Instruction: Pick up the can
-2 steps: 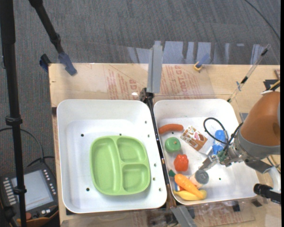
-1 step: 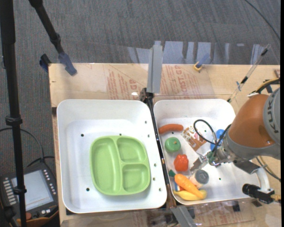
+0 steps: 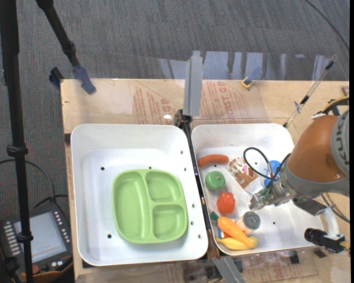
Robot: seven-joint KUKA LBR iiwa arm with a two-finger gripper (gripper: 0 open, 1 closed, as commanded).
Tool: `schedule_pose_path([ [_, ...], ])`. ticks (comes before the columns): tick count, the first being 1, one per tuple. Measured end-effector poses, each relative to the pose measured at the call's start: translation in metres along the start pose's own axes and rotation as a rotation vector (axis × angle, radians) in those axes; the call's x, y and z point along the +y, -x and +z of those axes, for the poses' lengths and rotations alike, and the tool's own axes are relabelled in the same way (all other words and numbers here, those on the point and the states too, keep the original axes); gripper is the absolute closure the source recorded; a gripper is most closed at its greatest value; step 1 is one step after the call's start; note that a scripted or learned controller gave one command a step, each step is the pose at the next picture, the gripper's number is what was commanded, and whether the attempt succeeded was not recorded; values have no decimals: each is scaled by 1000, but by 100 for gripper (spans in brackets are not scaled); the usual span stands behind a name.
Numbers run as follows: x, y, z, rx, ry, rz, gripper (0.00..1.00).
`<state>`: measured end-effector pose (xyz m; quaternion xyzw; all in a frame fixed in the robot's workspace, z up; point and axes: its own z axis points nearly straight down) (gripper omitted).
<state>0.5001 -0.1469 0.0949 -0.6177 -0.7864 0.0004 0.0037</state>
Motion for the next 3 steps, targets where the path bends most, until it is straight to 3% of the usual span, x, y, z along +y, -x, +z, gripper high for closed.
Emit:
schedule_pose_path([
  [1, 0, 0, 0, 0, 0, 1, 0],
  [2, -1, 1, -8, 2, -2, 4, 100],
  [3, 5, 40, -25, -3, 3, 108, 100],
])
